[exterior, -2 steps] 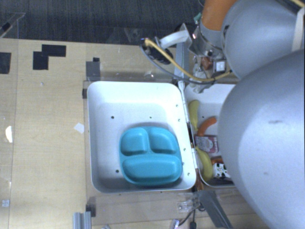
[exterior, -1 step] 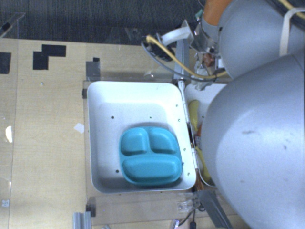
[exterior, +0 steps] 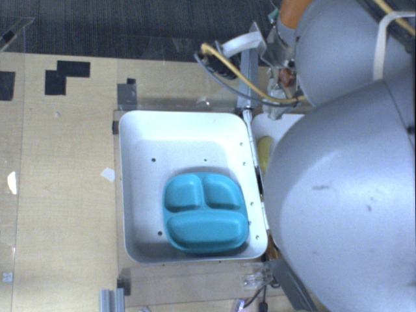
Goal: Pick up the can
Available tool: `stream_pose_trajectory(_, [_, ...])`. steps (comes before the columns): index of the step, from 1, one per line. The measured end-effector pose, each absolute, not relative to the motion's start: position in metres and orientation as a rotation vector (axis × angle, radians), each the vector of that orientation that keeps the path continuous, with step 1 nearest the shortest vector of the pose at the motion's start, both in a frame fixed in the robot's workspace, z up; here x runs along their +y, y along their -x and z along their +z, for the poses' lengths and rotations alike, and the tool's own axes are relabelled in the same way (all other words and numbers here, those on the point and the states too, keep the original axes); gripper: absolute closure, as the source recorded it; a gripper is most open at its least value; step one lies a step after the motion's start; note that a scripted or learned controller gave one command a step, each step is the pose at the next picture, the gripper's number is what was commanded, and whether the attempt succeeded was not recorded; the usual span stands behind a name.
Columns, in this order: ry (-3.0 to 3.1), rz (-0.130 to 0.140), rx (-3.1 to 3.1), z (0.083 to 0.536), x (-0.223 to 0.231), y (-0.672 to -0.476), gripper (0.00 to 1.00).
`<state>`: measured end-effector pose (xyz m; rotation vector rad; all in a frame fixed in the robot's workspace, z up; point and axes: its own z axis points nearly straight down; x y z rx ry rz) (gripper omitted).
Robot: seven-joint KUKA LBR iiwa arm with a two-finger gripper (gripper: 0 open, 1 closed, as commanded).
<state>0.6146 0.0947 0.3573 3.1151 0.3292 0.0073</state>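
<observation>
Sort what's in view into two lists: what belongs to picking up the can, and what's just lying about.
Belongs to the job:
- arm, bulking over the right bin
- yellowish thing in that bin, largely hidden; cannot tell if it is the can

Just lying about:
- blue divided tray in the left bin
- black marks on the bench

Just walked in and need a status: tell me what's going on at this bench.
The grey arm reaches in from the right and covers most of the right bin. The left bin holds a blue divided tray. The task is to pick up a can, but I cannot tell whether anything is held.
</observation>
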Motion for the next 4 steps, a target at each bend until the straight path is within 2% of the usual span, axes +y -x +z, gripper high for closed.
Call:
stream_pose_trajectory(1, [-3.122,0.002,0.324,0.395,0.083,-0.645,1.00])
stream_pose_trajectory(2, [-3.097,-0.003,0.503,0.373,0.102,-0.639,1.00])
stream_pose_trajectory(3, [-3.090,-0.007,0.518,0.380,0.104,-0.641,1.00])
stream_pose_trajectory(4, [-3.100,0.001,0.492,0.379,0.132,-0.646,1.00])
